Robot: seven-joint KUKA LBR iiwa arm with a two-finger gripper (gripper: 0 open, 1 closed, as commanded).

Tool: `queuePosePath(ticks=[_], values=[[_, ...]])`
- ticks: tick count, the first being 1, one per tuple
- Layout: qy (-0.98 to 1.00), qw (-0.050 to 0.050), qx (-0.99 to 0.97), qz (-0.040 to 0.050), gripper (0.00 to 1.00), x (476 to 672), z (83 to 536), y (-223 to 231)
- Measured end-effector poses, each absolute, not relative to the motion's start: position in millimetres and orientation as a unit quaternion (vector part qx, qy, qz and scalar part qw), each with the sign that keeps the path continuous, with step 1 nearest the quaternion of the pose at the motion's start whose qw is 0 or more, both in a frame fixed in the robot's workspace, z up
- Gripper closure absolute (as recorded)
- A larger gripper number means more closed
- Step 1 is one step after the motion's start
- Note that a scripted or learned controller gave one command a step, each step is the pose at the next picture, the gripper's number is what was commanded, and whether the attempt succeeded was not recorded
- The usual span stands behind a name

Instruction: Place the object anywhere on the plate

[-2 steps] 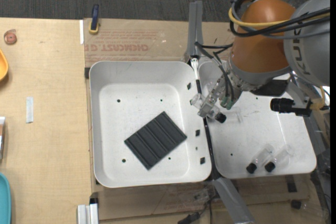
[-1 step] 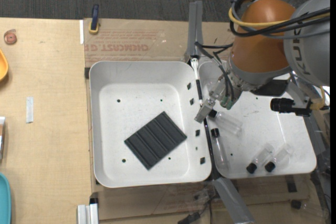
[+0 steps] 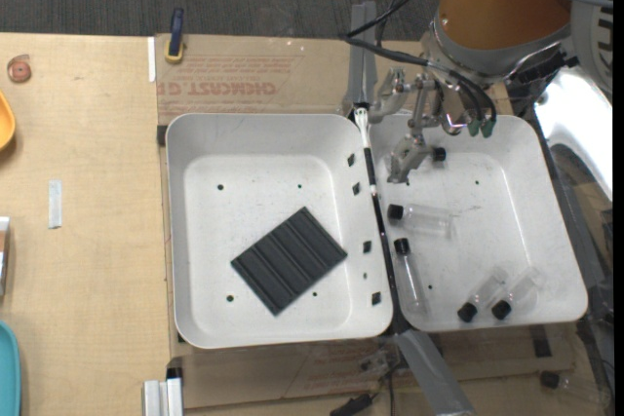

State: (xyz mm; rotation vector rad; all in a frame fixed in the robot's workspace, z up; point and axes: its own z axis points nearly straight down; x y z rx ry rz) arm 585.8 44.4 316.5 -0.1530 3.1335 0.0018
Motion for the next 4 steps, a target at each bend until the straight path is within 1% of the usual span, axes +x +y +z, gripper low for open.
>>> queuePosePath(ticks=[1, 2, 3, 4], values=[[0.999, 0.004, -0.046, 0.0012, 1.0, 587.3, 326, 43], [0.991, 0.001, 0.131, 0.0002, 1.0, 561.5, 334, 106], [0.993, 0.0, -0.114, 0.0003, 1.0, 542.4, 307, 53], [0.942, 0.0, -0.336, 0.0009, 1.0, 523.6, 266, 21]])
